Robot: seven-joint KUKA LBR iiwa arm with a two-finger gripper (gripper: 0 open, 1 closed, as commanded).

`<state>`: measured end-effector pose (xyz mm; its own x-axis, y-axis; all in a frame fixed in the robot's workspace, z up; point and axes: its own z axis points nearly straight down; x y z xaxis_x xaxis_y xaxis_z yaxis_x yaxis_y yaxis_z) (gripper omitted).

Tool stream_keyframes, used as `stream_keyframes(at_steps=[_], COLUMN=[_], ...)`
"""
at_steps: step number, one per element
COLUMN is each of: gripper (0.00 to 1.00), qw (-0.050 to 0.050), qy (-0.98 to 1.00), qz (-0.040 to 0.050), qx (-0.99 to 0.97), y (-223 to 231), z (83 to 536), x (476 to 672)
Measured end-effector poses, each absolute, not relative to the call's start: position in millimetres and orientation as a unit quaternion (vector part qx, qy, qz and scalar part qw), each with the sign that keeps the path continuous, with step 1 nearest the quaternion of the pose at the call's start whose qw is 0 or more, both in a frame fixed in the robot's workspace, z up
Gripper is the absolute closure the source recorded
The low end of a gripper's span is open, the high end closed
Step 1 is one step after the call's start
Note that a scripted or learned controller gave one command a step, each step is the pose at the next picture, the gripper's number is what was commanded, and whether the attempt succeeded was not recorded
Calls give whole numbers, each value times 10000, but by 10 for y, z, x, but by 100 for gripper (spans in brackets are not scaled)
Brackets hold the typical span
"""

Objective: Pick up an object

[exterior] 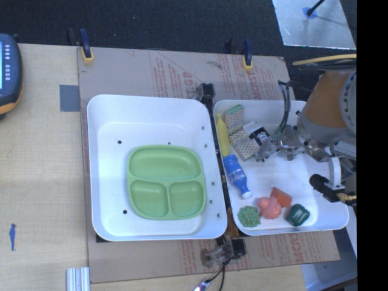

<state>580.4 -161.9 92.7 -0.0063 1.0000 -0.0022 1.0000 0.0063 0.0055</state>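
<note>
White plastic forms both bins on the table (42, 180), and the right bin (330, 223) serves here as the landmark. Inside it, along its left wall, a yellow banana-shaped toy (223, 136) lies lengthwise, and just below that a blue bottle (235, 174) with a white cap points toward the bin's middle. At the bin's upper left corner sits a greenish sponge-like block (234, 112), with a tan checked block (243, 142) just beside it and a small black-and-white piece (259, 135) touching that block's right edge. Along the bin's lower edge stand a green broccoli toy (248, 216), a pink-orange lumpy toy (270, 207), an orange-red wedge (281, 196) touching it, and a dark green pepper-like toy (297, 214) nearest the lower right corner.

The arm (330, 108) comes over the bin's right wall, its orange band above the upper right corner. The gripper (273, 148) hangs over the bin's upper middle, near the black-and-white piece; whether the jaws are spread or closed cannot be told, and nothing is seen held between them.

Left of the right bin, the left bin (103, 162) carries a light green divided tray (165, 182).
</note>
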Motion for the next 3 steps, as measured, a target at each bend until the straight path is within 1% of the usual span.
stream_keyframes(at_steps=[1, 2, 3], gripper=[0, 100, 100], qw=[2, -4, 5], qy=[7098, 7100, 7097], qz=[3, -10, 18], qx=[7044, 7042, 7045], y=[-1293, -1319, -771], z=[922, 1037, 1973], x=[6269, 6255, 6013])
